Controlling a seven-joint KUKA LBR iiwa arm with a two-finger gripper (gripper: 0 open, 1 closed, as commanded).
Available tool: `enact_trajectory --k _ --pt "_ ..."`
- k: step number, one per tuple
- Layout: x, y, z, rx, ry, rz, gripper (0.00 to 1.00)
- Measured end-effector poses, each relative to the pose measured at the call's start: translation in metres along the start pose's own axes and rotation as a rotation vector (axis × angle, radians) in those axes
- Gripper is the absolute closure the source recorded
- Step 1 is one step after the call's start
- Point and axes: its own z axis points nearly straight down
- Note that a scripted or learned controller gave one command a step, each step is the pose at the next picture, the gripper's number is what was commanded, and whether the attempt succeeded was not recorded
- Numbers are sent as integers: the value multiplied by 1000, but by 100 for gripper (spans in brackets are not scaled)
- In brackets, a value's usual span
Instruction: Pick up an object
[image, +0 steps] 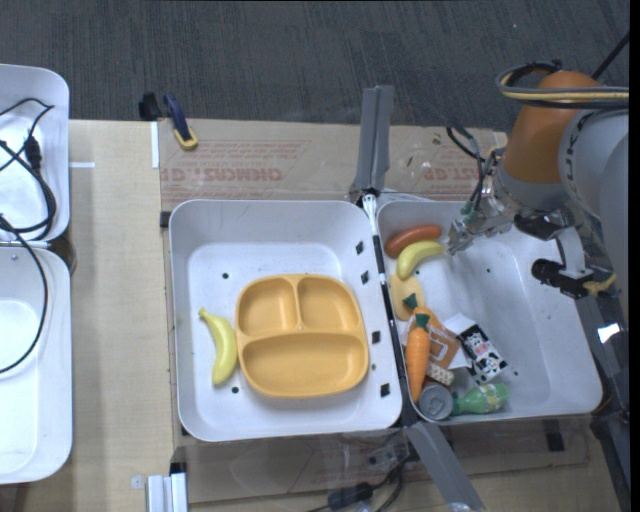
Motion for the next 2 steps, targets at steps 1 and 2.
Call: enact_trajectory --k 1,2 --pt "0 0 0 0 0 0 0" --pt "-17 -6 11 3 2 -4 0"
